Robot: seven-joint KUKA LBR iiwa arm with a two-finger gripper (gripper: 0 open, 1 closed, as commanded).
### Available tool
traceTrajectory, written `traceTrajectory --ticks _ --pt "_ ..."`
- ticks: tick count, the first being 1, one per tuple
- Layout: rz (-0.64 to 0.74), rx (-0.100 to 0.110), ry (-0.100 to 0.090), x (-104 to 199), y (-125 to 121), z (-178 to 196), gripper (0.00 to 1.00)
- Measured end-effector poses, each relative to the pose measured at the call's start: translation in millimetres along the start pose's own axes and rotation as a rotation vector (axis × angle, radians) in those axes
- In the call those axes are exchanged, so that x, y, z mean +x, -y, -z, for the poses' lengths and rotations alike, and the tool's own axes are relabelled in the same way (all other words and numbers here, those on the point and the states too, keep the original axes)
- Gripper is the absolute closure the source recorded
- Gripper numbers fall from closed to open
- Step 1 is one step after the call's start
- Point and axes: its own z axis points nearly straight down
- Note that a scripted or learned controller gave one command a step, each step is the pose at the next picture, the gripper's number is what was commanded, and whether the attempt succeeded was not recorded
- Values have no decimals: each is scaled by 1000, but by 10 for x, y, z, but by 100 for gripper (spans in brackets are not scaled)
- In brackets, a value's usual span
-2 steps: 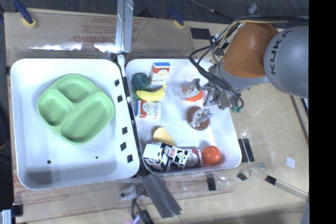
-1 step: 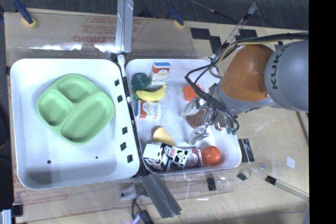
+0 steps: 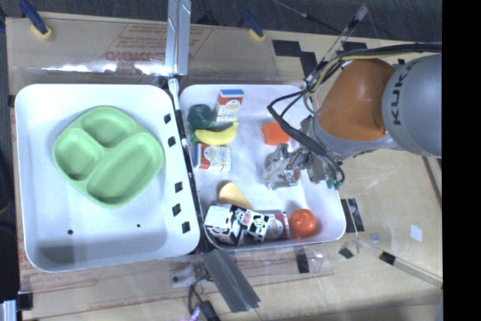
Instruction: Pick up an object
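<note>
The left bin (image 3: 45,237) holds a green divided plate (image 3: 109,154) toward nine o'clock. In the right bin (image 3: 259,95), a banana (image 3: 216,134) lies at ten o'clock, a cow-print carton (image 3: 244,224) at six, a tomato (image 3: 303,222) at five. The gripper (image 3: 284,168) hangs mid-bin; I cannot tell how it is set.

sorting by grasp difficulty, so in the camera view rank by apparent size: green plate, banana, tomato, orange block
1. green plate, by far the largest
2. banana
3. tomato and orange block look about alike; the block is partly hidden by cables, so I will not rank them.
</note>
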Motion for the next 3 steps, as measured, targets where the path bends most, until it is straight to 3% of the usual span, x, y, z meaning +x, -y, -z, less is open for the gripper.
traceTrajectory --ticks 1,2,3 --pt "353 -1 -3 -234 26 168 100" --pt "130 0 -1 -161 -584 1080 100" --pt "81 -3 -11 -369 -674 559 100"
